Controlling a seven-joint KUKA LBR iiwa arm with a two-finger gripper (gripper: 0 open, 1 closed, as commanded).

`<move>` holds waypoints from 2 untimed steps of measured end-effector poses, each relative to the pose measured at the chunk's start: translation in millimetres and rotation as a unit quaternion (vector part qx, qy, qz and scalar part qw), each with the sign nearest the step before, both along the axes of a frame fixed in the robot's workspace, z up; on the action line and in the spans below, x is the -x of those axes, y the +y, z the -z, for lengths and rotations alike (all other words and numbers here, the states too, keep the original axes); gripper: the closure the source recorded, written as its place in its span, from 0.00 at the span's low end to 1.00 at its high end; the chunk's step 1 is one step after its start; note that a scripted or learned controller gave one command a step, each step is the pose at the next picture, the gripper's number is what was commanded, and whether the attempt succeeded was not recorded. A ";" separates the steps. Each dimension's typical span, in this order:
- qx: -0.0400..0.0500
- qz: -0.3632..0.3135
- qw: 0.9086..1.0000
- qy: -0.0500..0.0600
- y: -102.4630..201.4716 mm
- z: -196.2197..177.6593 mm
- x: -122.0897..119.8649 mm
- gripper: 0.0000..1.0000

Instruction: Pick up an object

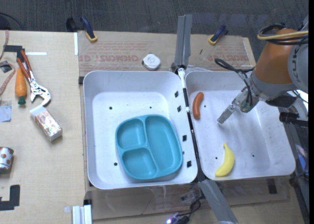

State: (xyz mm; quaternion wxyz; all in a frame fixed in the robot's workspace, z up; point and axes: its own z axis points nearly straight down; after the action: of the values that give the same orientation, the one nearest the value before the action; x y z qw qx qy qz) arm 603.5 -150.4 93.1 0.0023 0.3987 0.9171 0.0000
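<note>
The jaws (225,115) hang over the bare floor of the right bin (265,134), reaching in at a slant from the arm (274,66) on the far side; whether they stand open or closed cannot be told at this size, and nothing shows between them.

Two things lie within reach. The sausage (197,105), orange-red and lying lengthwise, sits near the jaws on the side toward the other bin, close against the dividing wall. The banana (225,160) lies nearer the camera than the jaws, a little apart, by the bin's front rim. Beyond the divider, well apart from the jaws, the left bin (98,120) holds a blue divided plate (147,147).

As I judge it, the pick has not begun: the jaws are above neither object.

Risks from here:
- Dropping straight down would close on bare bin floor, since nothing lies under the jaws.
- The sausage is so close to the divider that one finger may strike the wall or find no room beside it.
- It is round and would likely roll if nudged from one side.
- The banana's curve means a grip off its middle could let it swing or slip.
- The slanted approach could push either object along the smooth floor rather than straddle it.
</note>
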 end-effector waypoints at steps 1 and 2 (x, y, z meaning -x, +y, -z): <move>-0.001 0.000 1.000 0.002 1.3 1.4 94.3 0.00; -0.001 -0.024 1.000 0.002 42.4 1.5 125.9 0.00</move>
State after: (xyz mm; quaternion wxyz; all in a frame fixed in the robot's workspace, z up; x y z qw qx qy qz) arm 477.6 -107.9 91.6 0.0000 0.3764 0.9265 0.0001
